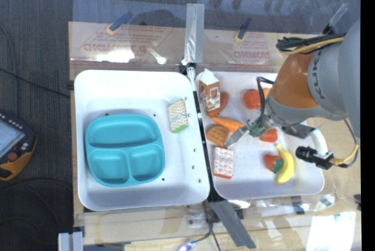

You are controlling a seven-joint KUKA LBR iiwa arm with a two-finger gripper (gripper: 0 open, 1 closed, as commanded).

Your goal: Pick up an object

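Looking down on the bench, two shallow white bins sit side by side, glossy plastic with rounded corners. The left bin (94,185) carries a turquoise sectioned plate (124,149), smooth and matte, with three wells, and a small speckled sponge-like block (177,115) near the wall that divides the bins. Plenty of bare floor lies around the plate, above all along the top of this bin.

The right bin (304,182) is crowded. A little carton (209,93) stands at its upper left corner, close to the dividing wall. Below it lie an orange carrot (228,124), a ridged brown waffle-like piece (217,135) and a flat red-and-white packet (223,162). A red rounded piece (252,99) sits higher up, and a yellow banana (285,166) curves beside a small red item (272,162) near the lower right.

The grey arm, with its orange band, comes in from the right, and the gripper (237,135) hangs low over the middle of this bin, its tip just beside the waffle-like piece and the carrot. Whether its fingers are parted or closed I cannot tell, and nothing shows plainly between them. Open floor is scarce here, mostly along the bottom edge.
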